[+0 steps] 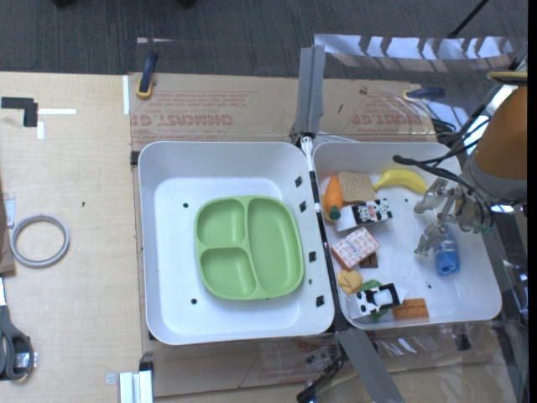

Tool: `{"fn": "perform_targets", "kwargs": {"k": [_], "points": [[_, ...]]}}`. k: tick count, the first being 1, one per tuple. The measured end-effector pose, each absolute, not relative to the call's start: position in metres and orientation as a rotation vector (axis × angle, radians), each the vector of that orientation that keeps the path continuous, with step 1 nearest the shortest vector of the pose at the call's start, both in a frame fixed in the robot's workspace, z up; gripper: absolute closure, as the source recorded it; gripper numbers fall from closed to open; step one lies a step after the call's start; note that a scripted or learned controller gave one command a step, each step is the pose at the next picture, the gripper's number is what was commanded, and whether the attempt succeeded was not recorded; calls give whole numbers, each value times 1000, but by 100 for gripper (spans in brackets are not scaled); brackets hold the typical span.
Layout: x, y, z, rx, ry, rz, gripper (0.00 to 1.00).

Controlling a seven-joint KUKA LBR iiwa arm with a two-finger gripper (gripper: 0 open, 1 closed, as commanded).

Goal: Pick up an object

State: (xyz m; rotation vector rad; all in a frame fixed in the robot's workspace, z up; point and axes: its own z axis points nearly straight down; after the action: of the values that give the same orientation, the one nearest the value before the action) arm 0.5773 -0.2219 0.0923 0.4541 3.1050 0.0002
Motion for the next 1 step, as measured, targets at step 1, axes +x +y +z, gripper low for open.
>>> {"fn": "perform_targets", "kwargs": {"k": [1], "points": [[526,-222,92,513,3097,1,0]]}}
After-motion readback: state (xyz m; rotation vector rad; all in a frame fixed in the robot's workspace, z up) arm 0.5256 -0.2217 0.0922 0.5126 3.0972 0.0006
